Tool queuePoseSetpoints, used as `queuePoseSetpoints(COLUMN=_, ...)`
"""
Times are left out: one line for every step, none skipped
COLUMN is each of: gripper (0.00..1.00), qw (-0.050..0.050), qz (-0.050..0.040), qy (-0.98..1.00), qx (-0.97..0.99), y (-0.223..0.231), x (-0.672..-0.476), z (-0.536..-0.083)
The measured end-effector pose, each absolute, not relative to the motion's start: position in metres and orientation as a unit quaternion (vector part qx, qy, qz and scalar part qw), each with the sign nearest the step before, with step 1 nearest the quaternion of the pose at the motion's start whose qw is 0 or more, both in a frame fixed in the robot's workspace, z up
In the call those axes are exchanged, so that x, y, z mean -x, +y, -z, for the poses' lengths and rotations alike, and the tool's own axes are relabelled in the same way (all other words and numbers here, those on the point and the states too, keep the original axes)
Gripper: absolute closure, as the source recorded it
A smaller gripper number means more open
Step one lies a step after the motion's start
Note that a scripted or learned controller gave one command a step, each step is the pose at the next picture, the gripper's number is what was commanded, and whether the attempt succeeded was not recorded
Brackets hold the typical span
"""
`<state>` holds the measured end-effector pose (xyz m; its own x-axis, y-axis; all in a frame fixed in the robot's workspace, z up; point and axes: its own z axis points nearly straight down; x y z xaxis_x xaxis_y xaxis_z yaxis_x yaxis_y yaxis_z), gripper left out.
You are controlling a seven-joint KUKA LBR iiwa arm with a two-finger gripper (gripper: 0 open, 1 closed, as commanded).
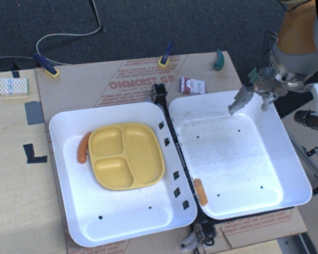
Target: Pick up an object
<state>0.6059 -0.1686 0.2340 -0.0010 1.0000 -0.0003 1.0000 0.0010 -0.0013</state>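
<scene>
The left bin [70, 166] holds a yellow divided plate [126, 155], and an orange sausage-shaped piece [82, 148] lies against the plate's left edge. A second small orange piece [200, 192] lies in the right bin [281, 152], close to its left wall near the front. My gripper [252, 102] hangs over the right bin's far right corner. It is open with nothing between its fingers, and it is far from both orange pieces.
A small red and white packet [191, 85] lies on the cardboard behind the bins. A teal clip [219, 59] and two blue and yellow clamps [46, 64] [166, 56] hold the cardboard's far edge. Black clips [176, 176] line the seam between the bins.
</scene>
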Motion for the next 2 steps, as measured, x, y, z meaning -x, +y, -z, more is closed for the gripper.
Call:
queuePoseSetpoints(gripper=0.0, qw=0.002, qz=-0.0008, qy=-0.708, qx=0.707, y=-0.121, x=-0.601, z=-0.138)
queuePoseSetpoints(gripper=0.0, qw=-0.001, qz=0.0001, qy=-0.707, qx=0.707, y=-0.097, x=-0.587, z=-0.086)
